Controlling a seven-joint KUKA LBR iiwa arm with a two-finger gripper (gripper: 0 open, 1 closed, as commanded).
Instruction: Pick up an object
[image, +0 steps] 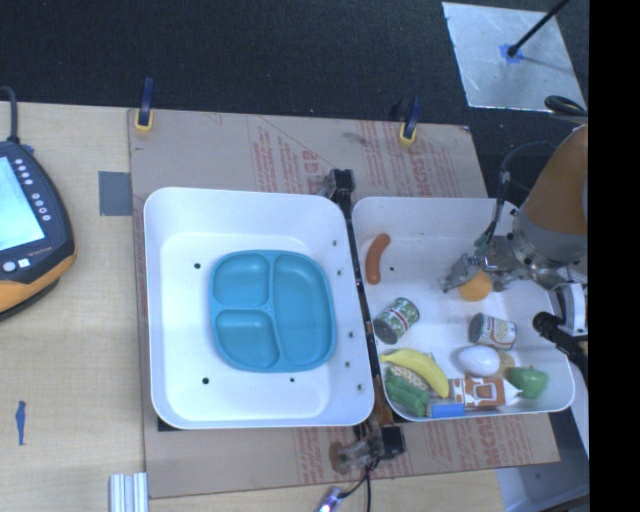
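The gripper (470, 274) sits low in the right bin (420, 215), its fingers spread partly open, touching the orange fruit (477, 288) just below.

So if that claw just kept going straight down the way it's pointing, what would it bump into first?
Most likely the small orange fruit in the right bin. The gripper hangs right above it, pointing down at a slant. Depth is hard to judge from this camera, so it could graze past onto the bin floor.
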